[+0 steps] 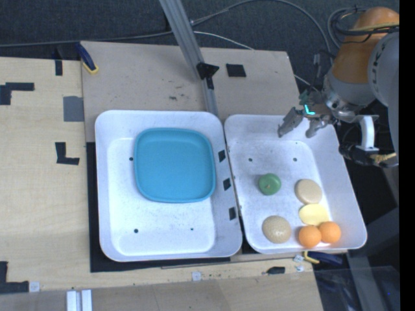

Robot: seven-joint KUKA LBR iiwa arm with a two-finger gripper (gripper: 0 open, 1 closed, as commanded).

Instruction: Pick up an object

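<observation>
End effector (299,126) is hovering open and empty at the right bin's (343,193) one-o'clock corner; to pick the green ball (270,184) (lying toward seven o'clock, clear of neighbours), it should be centring before descending.

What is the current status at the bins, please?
Gripper open, over right bin's far end, holding nothing. Green ball nearest, untouched. Nothing between them.

One fixed camera looks down at a slant from above the surface (39,173). It stands far enough to frame both white bins (117,238) whole.
</observation>
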